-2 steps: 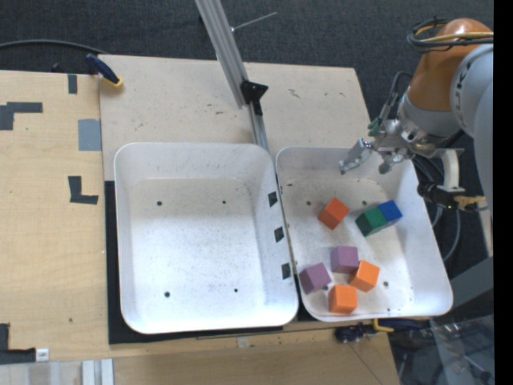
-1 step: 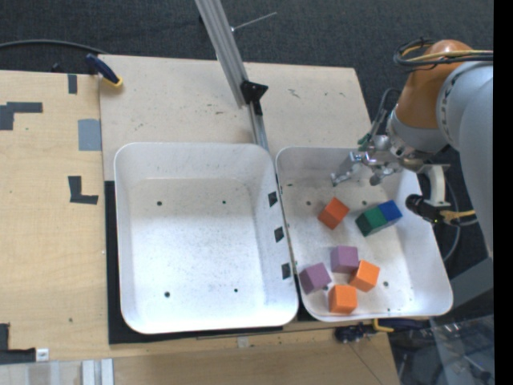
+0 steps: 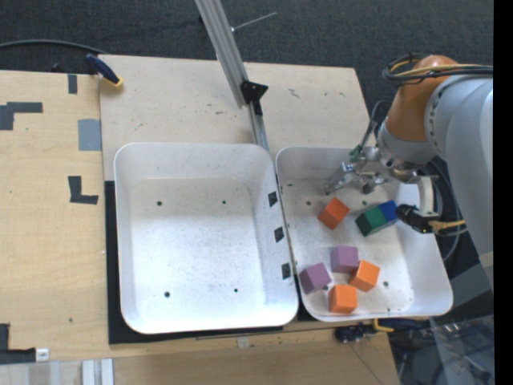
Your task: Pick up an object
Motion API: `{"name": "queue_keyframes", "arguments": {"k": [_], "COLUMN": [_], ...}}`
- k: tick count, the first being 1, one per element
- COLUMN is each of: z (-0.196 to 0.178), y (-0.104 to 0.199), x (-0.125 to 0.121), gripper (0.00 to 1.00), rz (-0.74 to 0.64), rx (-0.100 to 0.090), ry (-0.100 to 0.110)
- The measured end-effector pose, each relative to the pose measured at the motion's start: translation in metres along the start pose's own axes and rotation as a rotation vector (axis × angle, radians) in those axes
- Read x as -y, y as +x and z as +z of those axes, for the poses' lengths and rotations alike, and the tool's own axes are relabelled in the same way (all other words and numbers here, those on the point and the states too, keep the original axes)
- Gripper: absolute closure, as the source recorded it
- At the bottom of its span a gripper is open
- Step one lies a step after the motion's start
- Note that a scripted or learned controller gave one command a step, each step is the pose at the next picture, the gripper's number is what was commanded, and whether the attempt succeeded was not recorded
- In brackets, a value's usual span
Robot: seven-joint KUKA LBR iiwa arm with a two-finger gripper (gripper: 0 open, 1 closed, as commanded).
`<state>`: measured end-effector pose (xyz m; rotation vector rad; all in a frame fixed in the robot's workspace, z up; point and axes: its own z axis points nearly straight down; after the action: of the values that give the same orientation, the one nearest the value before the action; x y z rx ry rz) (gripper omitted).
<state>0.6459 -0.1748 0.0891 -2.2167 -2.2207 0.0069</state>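
Note:
The right bin (image 3: 425,295) holds several small blocks. An orange cube (image 3: 334,212) lies near its middle, with a green block (image 3: 371,220) and a blue block (image 3: 388,210) touching each other just to its right. Toward the front sit two purple cubes (image 3: 345,257) (image 3: 314,277) and two more orange cubes (image 3: 365,274) (image 3: 343,297). My gripper (image 3: 353,184) hangs over the back part of the right bin, just above and behind the first orange cube. Nothing shows in its grasp.
The left bin (image 3: 128,175) stands beside the right one, sharing a middle wall. A slanted metal rail (image 3: 228,46) runs from the top down to the bins' back edge. The grey arm with its orange band (image 3: 417,103) and cables fills the right side.

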Motion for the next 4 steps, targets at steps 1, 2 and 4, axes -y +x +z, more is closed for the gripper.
{"name": "queue_keyframes", "arguments": {"k": [1, 2, 4], "z": [-0.013, -0.074, -0.152], "y": [0.001, 0.000, -0.005], "x": [-0.001, 0.005, 0.011], "gripper": [1.00, 1.00, 1.00], "rz": [-0.002, 0.001, 0.000], "rx": [0.001, 0.001, 0.000], "ry": [-0.004, -0.011, -0.008]}}
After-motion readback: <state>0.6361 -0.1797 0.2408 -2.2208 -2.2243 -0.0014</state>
